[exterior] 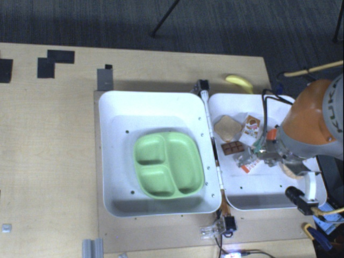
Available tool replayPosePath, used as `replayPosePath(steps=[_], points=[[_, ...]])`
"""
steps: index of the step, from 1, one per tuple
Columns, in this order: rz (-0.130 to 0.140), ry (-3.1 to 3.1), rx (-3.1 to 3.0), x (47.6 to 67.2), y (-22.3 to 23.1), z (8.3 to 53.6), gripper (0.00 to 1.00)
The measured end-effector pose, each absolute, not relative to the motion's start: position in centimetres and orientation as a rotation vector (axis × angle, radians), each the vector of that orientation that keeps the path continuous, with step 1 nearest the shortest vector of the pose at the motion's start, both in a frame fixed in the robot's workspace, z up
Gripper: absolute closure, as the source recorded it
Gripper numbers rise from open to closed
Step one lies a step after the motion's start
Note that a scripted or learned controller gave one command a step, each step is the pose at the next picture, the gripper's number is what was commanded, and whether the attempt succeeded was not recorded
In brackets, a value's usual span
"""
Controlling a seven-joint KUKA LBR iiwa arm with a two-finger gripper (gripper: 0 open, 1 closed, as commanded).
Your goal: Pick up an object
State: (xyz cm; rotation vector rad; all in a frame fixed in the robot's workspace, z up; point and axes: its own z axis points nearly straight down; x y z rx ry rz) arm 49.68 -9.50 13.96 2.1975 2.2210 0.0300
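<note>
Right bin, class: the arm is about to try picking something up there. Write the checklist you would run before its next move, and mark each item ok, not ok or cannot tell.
1. Gripper is over the right bin: ok.
2. Things to pick lie near it: ok, a brown block, a tan lump, a small carton and a red and white piece.
3. Something is already held: cannot tell, the wrist hides the tips.
4. Targets are apart from each other: not ok, they are crowded.
5. Green tray in the left bin is out of the way: ok.
</note>
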Motion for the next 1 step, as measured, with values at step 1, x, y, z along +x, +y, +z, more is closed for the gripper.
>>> replayPosePath(steps=[1], points=[[0.007, 2.217, 2.212, 53.46, -8.69, 8.91, 0.0]])
